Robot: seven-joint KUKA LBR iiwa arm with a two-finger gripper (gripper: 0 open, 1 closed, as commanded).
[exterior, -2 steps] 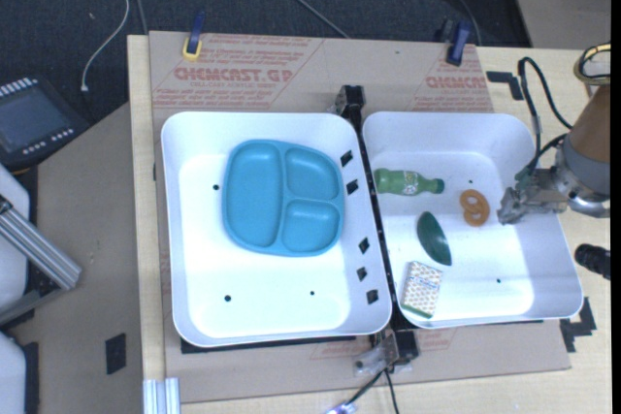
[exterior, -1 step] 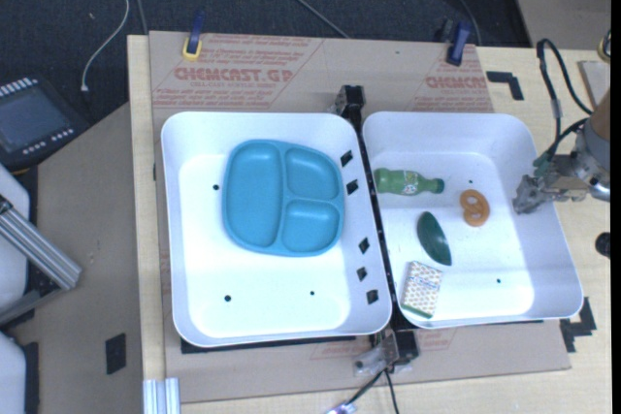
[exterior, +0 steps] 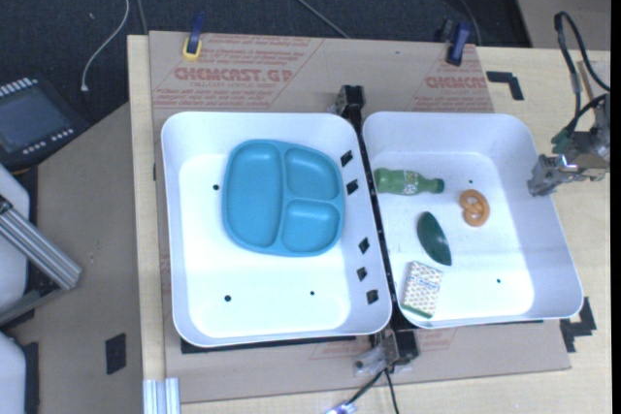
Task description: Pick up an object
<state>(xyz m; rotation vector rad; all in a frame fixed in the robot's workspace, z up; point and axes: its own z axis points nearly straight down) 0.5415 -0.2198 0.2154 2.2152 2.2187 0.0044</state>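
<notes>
The right bin (exterior: 514, 301) holds a green bottle (exterior: 408, 181) lying on its side near the bin's left wall. An orange pretzel-shaped piece (exterior: 474, 207) lies to the bottle's right. A dark green oval object (exterior: 434, 238) sits below them, and a small patterned packet (exterior: 421, 288) rests near the front left corner. My gripper (exterior: 555, 172) hangs at the right bin's right rim, apart from all of these, with nothing seen in it.
The left bin (exterior: 194, 305) carries a blue divided plate (exterior: 283, 198). A row of black clips runs along the wall between the bins. Cables hang at the far right above the gripper. Cardboard surrounds both bins.
</notes>
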